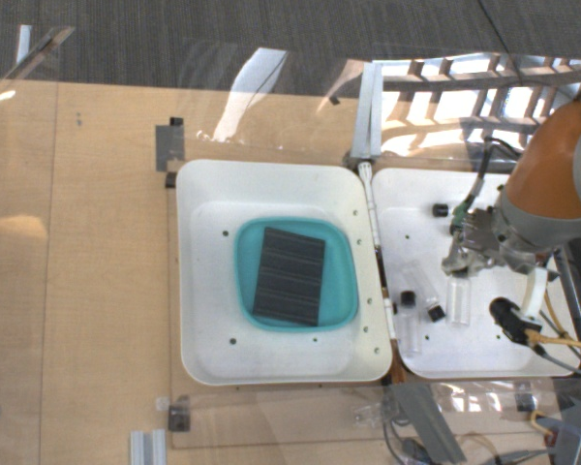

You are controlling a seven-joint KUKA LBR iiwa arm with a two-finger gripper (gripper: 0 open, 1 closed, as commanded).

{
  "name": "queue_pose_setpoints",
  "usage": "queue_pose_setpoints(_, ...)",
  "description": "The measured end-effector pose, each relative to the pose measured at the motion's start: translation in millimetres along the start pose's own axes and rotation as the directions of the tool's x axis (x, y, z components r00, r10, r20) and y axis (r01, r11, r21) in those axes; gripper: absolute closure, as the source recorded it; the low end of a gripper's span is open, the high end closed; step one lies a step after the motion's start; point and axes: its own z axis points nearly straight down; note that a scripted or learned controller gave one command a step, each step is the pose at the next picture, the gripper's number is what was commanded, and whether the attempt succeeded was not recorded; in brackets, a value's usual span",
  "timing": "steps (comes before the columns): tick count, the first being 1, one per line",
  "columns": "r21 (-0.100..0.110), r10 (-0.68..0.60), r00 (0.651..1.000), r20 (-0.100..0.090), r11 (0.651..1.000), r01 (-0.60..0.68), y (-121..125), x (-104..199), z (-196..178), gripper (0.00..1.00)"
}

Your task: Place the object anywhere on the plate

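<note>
From my remote seat, the far left of the view was bare wooden bench (77,260), with a small dark bracket (169,145) standing just off the upper left corner of the left bin (203,347). Inside that bin I saw the teal plate (344,298), square with rounded corners, sitting a little below the bin's middle. The dark ribbed rectangular object (290,276) lay flat on the plate, tilted slightly from the bin's edges and well within the plate's rim, so it was already resting where the task wanted it. A narrow seam with a metal strip (366,114) rising above it divided the two bins. Moving on to the right bin (412,201), I noted a few small black pieces (407,299) scattered on its white floor, near the lower left part and one near the top. Over that bin hung the gripper (463,260), well apart from the plate and the object, beneath the grey wrist and the orange band (557,168) of the arm. I could not tell how far its jaws stood apart, and I saw nothing gripped in it.
</note>
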Motion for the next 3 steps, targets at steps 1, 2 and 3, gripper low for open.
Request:
queue_pose_setpoints(1,-0.002,-0.088,0.996,-0.001,0.996,0.088,3,93,-19,1.0)
queue_pose_setpoints(2,-0.003,-0.215,0.977,-0.001,0.977,0.215,25,164,-20,1.0)
queue_pose_setpoints(3,-0.003,-0.215,0.977,-0.001,0.977,0.215,25,164,-20,0.0)
